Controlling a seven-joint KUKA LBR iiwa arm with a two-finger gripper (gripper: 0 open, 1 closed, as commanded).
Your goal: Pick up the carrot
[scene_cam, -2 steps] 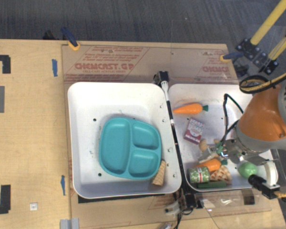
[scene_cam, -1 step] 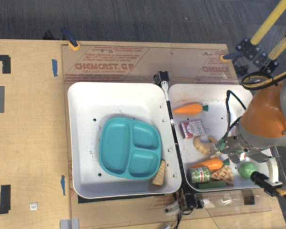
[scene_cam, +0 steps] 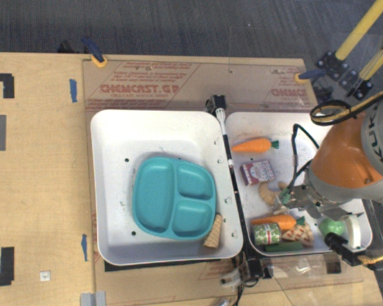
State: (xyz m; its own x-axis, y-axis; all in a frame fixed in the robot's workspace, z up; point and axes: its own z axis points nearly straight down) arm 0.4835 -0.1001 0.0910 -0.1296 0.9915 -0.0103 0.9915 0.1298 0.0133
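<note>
bins (scene_cam: pixel 108 171): glossy white plastic | tray (scene_cam: pixel 174 197): matt teal plastic | bench (scene_cam: pixel 32 190): smooth pale wood

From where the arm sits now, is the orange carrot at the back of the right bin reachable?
Probably yes: the orange carrot with green top lies alone on bare floor of the right white bin, nothing on it; the gripper is close by.

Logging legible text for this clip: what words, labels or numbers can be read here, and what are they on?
"CHEMCAST GP": red print on the brown sheet behind the bins, top left.
"CHEMC...": same print at the sheet's top right, cut off by a clamp.
Smaller red lines above each: too small to read.
Purple packet: print blurred.
Green can: label unreadable.
</note>
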